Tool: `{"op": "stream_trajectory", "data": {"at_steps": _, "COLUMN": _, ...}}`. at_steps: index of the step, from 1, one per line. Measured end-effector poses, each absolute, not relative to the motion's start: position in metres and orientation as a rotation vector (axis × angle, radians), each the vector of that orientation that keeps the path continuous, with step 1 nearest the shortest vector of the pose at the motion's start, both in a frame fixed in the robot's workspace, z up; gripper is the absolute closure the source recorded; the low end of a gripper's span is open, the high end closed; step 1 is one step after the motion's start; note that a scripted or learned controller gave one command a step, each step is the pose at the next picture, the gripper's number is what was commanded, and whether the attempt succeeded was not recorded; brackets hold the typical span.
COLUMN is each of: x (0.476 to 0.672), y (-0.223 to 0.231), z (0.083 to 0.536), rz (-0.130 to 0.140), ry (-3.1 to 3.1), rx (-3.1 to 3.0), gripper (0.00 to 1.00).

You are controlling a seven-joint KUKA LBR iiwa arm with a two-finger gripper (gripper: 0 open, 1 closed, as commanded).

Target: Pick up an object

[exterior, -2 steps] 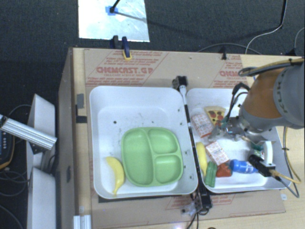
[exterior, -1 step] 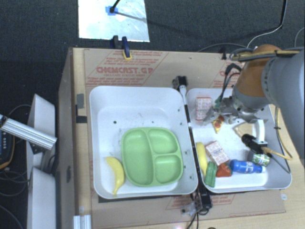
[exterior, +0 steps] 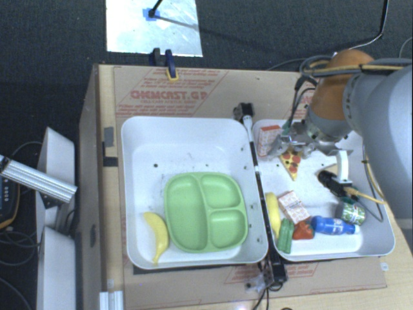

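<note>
**Nothing lifted yet: gripper at the pizza slice**

We judged the pick to be at an early stage. Nothing was visibly held, and every object we could see lay in one bin or the other. The grey arm with the orange band (exterior: 361, 89) reached in from the right. Its gripper (exterior: 295, 143) hung over the far part of the right-hand shallow white bin (exterior: 377, 243). We could not tell whether it was released or clenched, because the slanted view from above did not show it.

We took the orange-and-red toy pizza slice (exterior: 292, 165) for the likeliest target. It lay flat on the bin floor, just on the near side of the gripper. The two were so close that we could not say whether they touched. Just left of the gripper, a small white carton with red print (exterior: 267, 139) sat in the bin's far left corner.

The other objects were well apart from the gripper, at the near end of the same bin:
- a yellow toy banana (exterior: 272, 213) along the left wall
- a pink-and-white box (exterior: 293, 206)
- a blue plastic bottle (exterior: 332, 225) on its side
- a green can (exterior: 352, 212)

On the cardboard-covered desk (exterior: 168, 95), the left-hand white bin (exterior: 187, 144) held a pale green divided plate (exterior: 193, 205). A second yellow banana (exterior: 157, 236) lay just beside its near left edge.

Almost the whole task seemed still to be done, namely closing on an object and raising it clear of the bin.
</note>
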State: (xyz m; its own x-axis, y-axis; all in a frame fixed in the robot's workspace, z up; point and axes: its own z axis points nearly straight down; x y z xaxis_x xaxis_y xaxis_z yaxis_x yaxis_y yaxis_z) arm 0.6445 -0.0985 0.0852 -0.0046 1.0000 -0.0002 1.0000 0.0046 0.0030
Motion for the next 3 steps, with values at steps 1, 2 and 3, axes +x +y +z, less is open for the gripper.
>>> {"op": "stream_trajectory", "data": {"at_steps": 1, "x": 0.645, "y": -0.099, "z": 0.096, "rz": 0.003, "ry": 2.227, "rx": 2.211, "gripper": 1.0}}
{"op": "stream_trajectory", "data": {"at_steps": 2, "x": 0.623, "y": -0.065, "z": 0.218, "rz": 0.006, "ry": 2.224, "rx": 2.212, "gripper": 1.0}}
{"op": "stream_trajectory", "data": {"at_steps": 3, "x": 0.612, "y": -0.111, "z": 0.144, "rz": -0.002, "ry": 2.223, "rx": 2.219, "gripper": 1.0}}
